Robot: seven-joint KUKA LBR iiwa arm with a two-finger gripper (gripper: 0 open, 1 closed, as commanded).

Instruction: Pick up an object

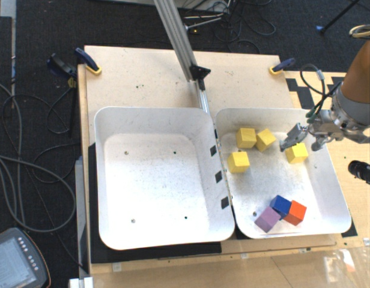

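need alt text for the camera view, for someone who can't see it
A grey robot arm reaches in from the right, its gripper just above a yellow cube in the right white bin. That bin also holds three more yellow cubes, plus blue, orange and purple cubes clustered near its front.

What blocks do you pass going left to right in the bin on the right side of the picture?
Yellow block, second yellow block, third yellow block, purple block, blue block, then the orange block and a fourth yellow block by the gripper, about level.
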